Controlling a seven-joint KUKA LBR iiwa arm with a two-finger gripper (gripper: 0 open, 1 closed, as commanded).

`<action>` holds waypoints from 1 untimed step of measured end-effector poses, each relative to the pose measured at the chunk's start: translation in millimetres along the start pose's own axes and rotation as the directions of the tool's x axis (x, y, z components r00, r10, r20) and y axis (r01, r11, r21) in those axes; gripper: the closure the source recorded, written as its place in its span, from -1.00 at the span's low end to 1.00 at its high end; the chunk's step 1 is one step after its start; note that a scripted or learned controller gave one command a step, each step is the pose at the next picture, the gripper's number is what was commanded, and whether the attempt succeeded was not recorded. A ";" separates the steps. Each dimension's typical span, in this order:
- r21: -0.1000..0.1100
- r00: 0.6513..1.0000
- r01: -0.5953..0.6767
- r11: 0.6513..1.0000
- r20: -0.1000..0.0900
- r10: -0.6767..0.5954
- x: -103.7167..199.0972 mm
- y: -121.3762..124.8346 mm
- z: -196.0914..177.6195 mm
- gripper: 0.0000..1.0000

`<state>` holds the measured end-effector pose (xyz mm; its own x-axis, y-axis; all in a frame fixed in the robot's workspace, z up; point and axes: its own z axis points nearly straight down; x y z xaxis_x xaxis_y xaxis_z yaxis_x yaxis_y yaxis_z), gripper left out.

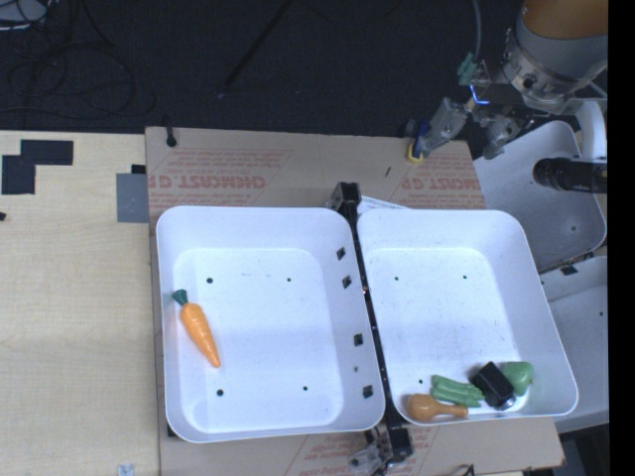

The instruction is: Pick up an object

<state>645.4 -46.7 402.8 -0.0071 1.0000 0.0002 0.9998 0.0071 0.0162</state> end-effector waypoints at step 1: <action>0.034 1.000 0.006 0.999 -0.004 -0.005 152.8 -8.2 187.4 -1.00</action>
<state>639.1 106.1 215.3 -0.0125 0.9999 0.0036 0.9998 0.0126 -0.0181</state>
